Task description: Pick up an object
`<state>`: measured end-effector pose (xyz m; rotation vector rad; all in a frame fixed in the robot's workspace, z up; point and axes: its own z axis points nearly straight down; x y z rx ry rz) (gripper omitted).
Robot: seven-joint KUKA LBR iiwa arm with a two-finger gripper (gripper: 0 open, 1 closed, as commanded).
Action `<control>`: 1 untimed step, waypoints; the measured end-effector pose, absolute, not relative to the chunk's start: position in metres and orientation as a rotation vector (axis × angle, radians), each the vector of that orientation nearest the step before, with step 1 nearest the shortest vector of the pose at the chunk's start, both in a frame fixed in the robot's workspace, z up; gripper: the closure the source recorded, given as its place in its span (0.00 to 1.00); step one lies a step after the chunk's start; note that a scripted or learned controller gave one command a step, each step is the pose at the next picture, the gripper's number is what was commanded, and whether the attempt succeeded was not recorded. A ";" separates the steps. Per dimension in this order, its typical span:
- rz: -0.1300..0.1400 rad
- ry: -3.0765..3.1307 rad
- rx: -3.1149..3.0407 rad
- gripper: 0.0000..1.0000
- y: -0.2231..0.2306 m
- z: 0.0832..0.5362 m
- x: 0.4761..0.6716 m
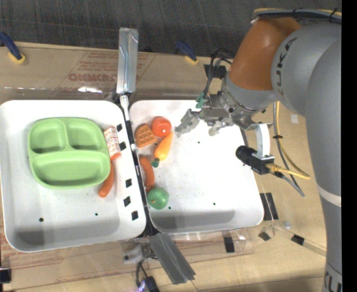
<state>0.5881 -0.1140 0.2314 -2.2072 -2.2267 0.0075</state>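
The gripper hangs just right of the tomato.

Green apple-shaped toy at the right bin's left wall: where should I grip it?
Take the round green apple-shaped toy across its middle, coming straight down. It sits against the divider wall, so probably place the fingers on its near and far sides along the wall.

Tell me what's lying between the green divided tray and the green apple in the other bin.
In the camera view, an orange sausage lies between the green tray and the green apple, then the divider where the bins meet.
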 end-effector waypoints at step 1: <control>0.003 -2.225 -2.214 0.00 -0.095 0.100 0.625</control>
